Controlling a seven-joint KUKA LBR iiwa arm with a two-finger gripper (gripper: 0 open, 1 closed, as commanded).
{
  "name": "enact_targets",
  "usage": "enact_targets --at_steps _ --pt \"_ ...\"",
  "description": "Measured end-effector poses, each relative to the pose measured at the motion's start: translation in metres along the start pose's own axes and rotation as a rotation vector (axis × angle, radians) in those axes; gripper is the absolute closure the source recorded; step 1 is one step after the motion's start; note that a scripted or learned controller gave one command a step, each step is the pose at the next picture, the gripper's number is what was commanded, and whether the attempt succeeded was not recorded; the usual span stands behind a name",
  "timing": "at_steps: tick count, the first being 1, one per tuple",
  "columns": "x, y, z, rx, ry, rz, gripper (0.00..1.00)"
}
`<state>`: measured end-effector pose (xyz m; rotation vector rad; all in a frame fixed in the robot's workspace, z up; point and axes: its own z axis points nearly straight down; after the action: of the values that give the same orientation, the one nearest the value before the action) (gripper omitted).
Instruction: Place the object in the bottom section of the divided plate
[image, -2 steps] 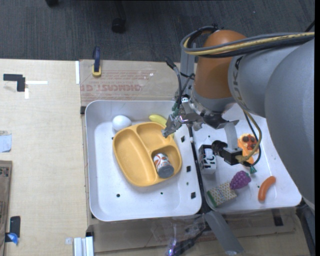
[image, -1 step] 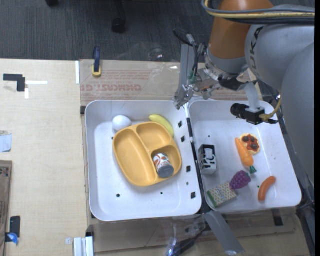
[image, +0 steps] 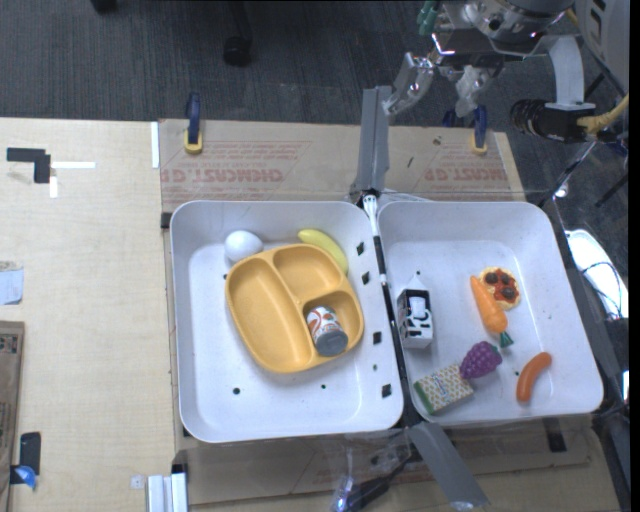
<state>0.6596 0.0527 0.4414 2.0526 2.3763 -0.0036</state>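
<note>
Here, your hand (image: 441, 88) sits high at the top of the view, above the far edge of the right bin (image: 560, 330), well clear of both bins; its two fingers (image: 410, 85) hang spread apart with nothing between them.

In the left bin (image: 190, 330) you have the yellow divided plate (image: 255, 330), turned at a slant. A small can (image: 326, 329) lies tipped on its side in the plate's lower right section, close to that rim. The other two sections offer open room. A white egg (image: 242, 244) rests just beyond the plate's upper left edge, and a banana (image: 325, 247) lies against its upper right rim. The lower part of this bin floor is bare.

In the right bin, a black-and-white carton (image: 415, 318) stands near the divider wall. A carrot (image: 488, 305) and a pizza slice (image: 500, 285) sit near each other in the middle; purple grapes (image: 481, 359) touch a small box (image: 443, 389), and a sausage (image: 532, 377) lies by the right wall.
</note>
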Motion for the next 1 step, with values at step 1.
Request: enact_targets --at_steps 1 --pt "0.0000 0.0009 -0.0066 0.004 -0.002 -0.002 1.00"
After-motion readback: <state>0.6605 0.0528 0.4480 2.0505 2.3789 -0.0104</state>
